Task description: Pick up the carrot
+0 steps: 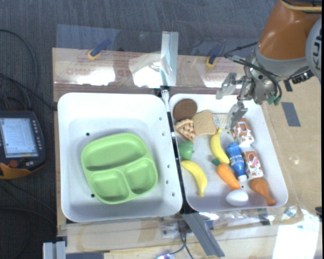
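My arm [291, 26]: cut off by the top and right edges at the upper right; just the orange band and wrist show.
My gripper [235, 99]: finger spacing too small to tell.
Carrot [228, 176]: right side tucked against the blue bottle [236, 161].
Handheld screen [16, 139]: cut by the left edge; text unreadable.
Carton labels [243, 133]: print too small to read.

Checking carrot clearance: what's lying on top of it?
The carrot lies in the right bin. The blue bottle overlaps its upper edge, hiding that part. Its lower tip sits next to the white egg.
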### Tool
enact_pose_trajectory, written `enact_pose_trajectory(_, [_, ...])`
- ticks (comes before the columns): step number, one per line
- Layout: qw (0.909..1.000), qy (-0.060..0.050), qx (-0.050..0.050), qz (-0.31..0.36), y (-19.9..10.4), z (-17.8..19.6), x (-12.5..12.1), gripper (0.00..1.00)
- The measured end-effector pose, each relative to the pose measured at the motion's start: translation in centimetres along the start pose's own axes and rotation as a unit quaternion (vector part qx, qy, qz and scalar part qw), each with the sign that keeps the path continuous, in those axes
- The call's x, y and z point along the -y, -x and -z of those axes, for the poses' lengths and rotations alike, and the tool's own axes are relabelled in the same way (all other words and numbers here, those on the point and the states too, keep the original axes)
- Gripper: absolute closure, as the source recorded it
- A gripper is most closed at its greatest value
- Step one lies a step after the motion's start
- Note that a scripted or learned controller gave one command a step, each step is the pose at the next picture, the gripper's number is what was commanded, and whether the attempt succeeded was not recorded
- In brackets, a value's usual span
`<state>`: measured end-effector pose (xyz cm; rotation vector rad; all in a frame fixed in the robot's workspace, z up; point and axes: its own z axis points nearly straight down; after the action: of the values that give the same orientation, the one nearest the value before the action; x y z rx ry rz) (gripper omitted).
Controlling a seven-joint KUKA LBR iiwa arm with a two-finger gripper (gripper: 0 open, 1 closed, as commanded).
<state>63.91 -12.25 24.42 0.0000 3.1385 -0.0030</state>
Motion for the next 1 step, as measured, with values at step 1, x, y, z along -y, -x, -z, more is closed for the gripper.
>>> enact_pose_trajectory(1, [0.9976, 0.001, -0.004, -0.069, -9.19, -8.31, 0.45, 0.0])
